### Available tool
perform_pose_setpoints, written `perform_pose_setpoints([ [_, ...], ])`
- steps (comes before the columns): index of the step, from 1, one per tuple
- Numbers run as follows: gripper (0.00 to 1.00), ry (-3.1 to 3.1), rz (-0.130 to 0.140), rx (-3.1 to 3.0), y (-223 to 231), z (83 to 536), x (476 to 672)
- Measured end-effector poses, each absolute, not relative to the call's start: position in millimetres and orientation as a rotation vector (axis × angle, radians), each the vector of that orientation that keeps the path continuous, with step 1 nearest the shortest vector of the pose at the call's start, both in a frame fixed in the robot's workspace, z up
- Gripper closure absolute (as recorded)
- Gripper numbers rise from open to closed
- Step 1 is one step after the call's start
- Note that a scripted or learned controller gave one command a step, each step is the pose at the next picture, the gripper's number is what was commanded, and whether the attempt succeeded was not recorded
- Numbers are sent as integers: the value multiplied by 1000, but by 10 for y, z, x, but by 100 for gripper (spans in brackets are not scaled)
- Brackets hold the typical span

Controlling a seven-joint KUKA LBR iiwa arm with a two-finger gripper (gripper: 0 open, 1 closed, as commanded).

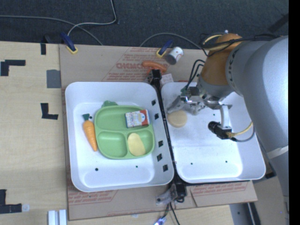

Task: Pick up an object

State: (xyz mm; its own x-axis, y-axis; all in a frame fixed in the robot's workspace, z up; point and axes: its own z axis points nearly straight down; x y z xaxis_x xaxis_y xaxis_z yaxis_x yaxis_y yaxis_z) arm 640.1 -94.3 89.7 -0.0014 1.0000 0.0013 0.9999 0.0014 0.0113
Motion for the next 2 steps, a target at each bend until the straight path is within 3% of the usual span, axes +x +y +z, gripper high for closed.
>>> perform_pose_setpoints([
  [2,0,2222,3,2216,-1020,864,6310],
])
